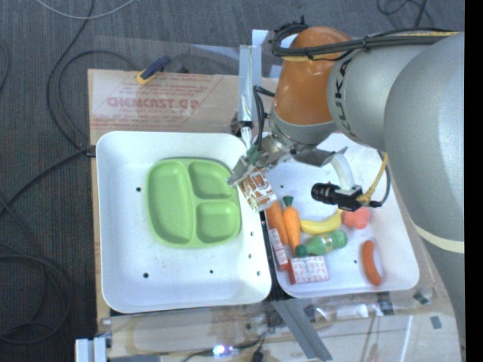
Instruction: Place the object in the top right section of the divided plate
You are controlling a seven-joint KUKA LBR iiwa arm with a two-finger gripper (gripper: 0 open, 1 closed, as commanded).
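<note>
Packet (259, 189) hangs clamped in pincer (243, 171) beside divided plate (194, 202).

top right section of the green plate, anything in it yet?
Empty. The top right section shows bare green; the small printed carton sits at the gripper, over the bins' shared edge, beside the divided plate.

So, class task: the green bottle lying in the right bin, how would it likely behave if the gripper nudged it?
The green bottle lies on its side and looks rounded, so it would probably roll. It touches the banana, so that might shift too. It looks like smooth plastic, possibly slippery.
</note>
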